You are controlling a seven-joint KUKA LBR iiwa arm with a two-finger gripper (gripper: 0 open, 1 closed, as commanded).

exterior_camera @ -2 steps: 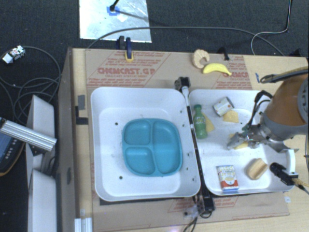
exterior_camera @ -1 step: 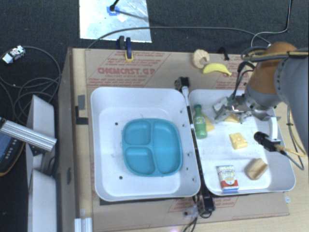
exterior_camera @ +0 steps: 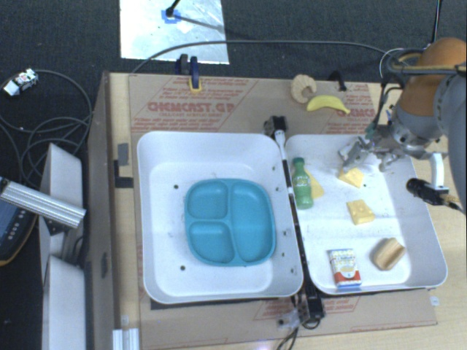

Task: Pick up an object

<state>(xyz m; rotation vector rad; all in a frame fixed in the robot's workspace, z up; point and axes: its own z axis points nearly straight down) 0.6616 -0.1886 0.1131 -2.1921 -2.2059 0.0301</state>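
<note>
Both white bins point(exterior_camera: 219, 148) look like smooth, matt plastic. The blue divided plate point(exterior_camera: 230, 221) is smooth plastic with a slight sheen. The bench point(exterior_camera: 241, 100) underneath is printed brown cardboard.

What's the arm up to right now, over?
Gripper low in right bin, above cheese wedge. Nothing visibly held. Green bottle nearby, not blocking.

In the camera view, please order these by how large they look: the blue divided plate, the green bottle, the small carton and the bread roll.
1. blue divided plate, by far the largest
2. green bottle
3. small carton
4. bread roll

The carton and the roll look nearly alike, so their order is unsure.
</note>
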